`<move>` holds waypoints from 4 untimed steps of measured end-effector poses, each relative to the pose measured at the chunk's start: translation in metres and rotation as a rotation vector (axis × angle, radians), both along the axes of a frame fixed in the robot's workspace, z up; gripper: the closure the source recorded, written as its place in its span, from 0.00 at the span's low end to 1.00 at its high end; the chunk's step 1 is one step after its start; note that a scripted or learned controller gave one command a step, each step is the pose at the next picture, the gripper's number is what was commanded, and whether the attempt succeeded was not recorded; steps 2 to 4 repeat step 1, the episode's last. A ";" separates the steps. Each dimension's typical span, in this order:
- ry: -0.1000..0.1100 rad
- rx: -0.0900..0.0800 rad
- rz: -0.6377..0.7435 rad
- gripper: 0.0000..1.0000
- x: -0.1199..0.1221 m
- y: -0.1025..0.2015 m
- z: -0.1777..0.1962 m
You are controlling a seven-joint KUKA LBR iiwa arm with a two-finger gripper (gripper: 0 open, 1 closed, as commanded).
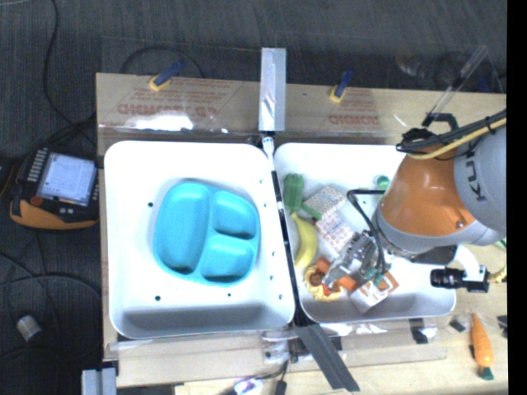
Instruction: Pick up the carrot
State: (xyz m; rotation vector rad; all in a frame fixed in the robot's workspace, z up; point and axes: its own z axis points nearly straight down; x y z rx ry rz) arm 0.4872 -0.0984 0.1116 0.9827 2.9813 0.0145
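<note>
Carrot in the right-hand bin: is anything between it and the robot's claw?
Nothing visible seems to. The gripper hangs just above the orange carrot near the right bin's front wall. A banana on one side and a small box on the other crowd it.

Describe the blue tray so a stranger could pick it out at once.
Start with the two white bins side by side on the bench and take the left bin, the one away from the arm. In its middle lies the blue tray, a rounded dish split into three hollows, one long and two smaller. It is the bright blue thing; the right bin holds a jumble with a banana.
</note>
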 end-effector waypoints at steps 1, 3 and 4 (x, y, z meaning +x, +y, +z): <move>0.007 -0.008 -0.106 1.00 0.050 0.061 0.072; 0.007 -0.008 -0.106 1.00 0.050 0.061 0.072; 0.007 -0.008 -0.106 1.00 0.050 0.061 0.072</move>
